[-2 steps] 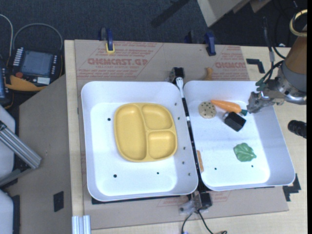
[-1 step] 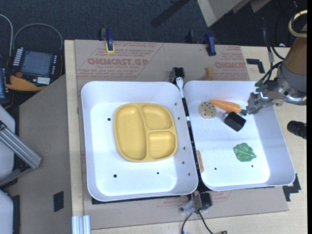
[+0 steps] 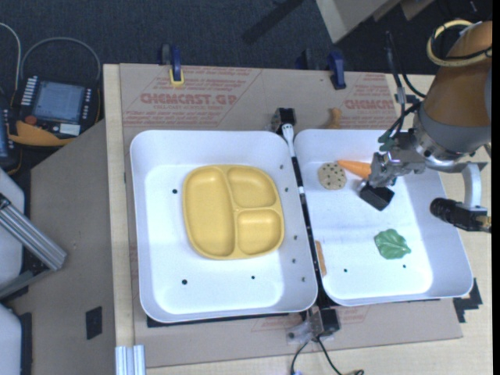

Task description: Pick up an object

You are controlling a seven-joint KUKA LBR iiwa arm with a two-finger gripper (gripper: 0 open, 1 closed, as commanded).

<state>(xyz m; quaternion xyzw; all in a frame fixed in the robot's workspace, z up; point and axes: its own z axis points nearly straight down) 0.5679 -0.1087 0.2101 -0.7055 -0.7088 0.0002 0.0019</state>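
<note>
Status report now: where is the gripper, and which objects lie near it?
Gripper low in right bin, beside carrot. Cookie just left of it, green leaf below. Yellow plate in left bin.

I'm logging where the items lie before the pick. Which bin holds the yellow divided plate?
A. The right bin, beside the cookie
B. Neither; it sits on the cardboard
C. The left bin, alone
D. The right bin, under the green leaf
C: the yellow divided plate lies in the left bin, while the cookie, carrot and green leaf lie in the right bin.
</note>
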